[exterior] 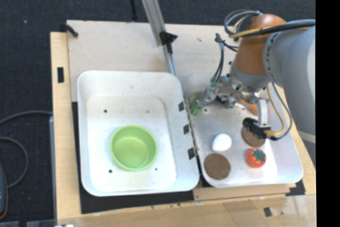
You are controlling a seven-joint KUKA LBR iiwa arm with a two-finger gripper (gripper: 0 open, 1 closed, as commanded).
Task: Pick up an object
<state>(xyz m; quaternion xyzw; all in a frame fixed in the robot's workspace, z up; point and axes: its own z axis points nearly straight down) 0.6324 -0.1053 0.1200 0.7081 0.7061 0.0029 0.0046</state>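
Observation:
In the right bin (289, 166) lie a white ball (221, 142), a brown round pad (217, 166), a red tomato-like toy with a green top (256, 158) and a second brown pad (254, 139), partly under a black cable end. My gripper (206, 97) hangs low over the bin's upper left corner, pointing left. A small green thing (195, 106) sits right at its tip by the bin's left wall; whether it is gripped is unclear. An orange object (263, 112) peeks out from behind the wrist.
The left bin (90, 85) holds a lime green bowl (134, 147) near its front. A slanted metal post (150, 2) rises behind the bins. Cables loop off the orange-banded wrist (255, 53) down to the right bin's middle.

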